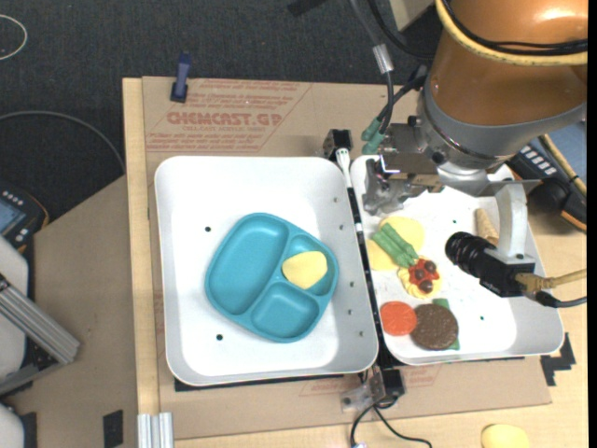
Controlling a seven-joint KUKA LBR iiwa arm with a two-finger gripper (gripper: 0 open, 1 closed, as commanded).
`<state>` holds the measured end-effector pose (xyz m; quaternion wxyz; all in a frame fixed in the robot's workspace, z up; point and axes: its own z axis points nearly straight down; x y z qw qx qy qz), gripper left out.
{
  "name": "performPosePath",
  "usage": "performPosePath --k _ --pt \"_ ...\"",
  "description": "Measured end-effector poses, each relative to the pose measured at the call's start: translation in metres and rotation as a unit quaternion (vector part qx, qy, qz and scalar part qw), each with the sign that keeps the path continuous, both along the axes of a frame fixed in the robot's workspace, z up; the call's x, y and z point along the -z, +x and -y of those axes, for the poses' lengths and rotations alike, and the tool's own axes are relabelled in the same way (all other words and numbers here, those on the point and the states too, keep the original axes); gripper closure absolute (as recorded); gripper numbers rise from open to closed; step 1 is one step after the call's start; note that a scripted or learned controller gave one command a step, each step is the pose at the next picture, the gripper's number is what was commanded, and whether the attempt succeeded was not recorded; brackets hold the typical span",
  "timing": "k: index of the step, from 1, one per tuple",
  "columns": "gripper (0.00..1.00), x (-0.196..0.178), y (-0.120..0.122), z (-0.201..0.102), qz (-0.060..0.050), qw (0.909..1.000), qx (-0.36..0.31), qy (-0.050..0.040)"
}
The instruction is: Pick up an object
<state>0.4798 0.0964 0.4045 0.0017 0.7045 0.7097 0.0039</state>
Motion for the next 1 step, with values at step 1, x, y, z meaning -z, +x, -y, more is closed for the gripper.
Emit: performPosePath --k 1 --pt "1.0 0.0707 0.0195 0.0218 -0.008 1.0 0.005 -0.0025"
